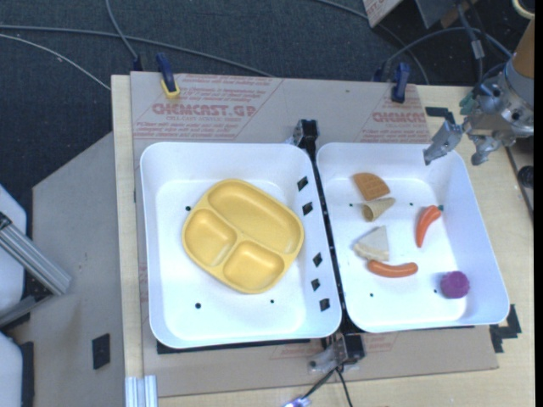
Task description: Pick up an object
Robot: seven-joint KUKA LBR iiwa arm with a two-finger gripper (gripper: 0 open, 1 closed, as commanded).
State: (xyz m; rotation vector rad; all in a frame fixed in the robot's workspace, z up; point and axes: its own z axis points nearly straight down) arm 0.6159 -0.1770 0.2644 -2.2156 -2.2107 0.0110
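Observation:
My gripper (pixel 462 147) hangs open over the far right corner of the right bin (pixel 484 231), with nothing between its fingers. In that bin lie a brown bread slice (pixel 371 185), a small cone-shaped piece (pixel 378 209), a pale sandwich wedge (pixel 373 244), an orange sausage (pixel 392 268), an orange-red carrot (pixel 427 225) and a purple ball (pixel 454 284). All of them rest below and to the left of the gripper, apart from it.
The left bin (pixel 161 253) holds a yellow divided plate (pixel 243 234). Black clips run along the divider (pixel 316 219) between the bins. Two clamps (pixel 167 75) (pixel 399 81) pin the board at the back edge. Cables trail over the dark floor behind.

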